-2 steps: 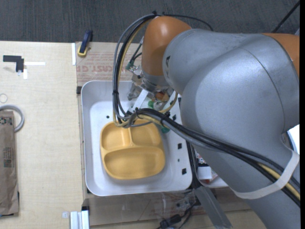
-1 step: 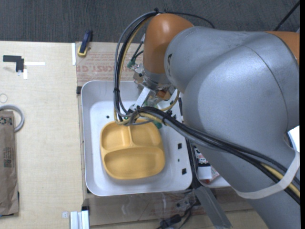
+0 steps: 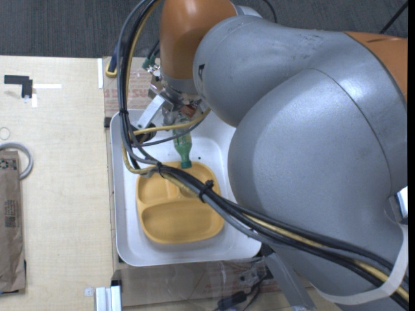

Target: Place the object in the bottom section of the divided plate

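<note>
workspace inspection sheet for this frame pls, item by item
surface: white bin on a light wooden bench
job's things: yellow divided plate in the bin; green object hanging under the gripper, above the plate's upper edge; bottom section bare
clutter: brown paper bag on the bench at left
grippers: gripper above the bin, fingers hidden
cables: black and yellow cables drape across the plate
surroundings: dark carpet beyond the bench

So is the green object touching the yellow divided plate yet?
Cannot tell. In the camera view the green object hangs below the gripper, its lower tip overlapping the divided plate's upper rim, where a cable crosses.
</note>
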Controlling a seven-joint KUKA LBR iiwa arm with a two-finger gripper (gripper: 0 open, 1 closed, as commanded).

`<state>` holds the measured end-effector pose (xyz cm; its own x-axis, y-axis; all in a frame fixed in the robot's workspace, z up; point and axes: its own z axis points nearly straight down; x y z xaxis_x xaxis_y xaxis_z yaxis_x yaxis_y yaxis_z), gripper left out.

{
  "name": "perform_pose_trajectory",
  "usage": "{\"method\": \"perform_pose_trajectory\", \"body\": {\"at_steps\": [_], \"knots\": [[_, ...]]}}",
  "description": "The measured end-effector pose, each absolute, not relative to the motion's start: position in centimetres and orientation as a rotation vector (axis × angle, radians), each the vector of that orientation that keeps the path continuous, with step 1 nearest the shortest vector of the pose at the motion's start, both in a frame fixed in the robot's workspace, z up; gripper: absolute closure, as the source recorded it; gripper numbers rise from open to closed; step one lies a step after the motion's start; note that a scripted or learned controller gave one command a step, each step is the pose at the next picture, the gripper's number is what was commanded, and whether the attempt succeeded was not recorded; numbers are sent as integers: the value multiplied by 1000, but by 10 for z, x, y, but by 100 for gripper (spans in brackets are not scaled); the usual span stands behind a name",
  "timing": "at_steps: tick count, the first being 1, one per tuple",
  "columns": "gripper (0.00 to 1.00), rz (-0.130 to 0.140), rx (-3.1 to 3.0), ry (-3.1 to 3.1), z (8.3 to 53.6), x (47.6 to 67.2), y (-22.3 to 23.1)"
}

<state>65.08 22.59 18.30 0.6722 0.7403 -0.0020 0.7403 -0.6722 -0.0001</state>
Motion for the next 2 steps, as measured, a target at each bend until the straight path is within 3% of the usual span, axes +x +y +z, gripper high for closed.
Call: {"method": "perform_pose_trajectory", "body": {"at_steps": [2], "knots": [[100, -15, 2865, 1277, 199, 651, 223]]}}
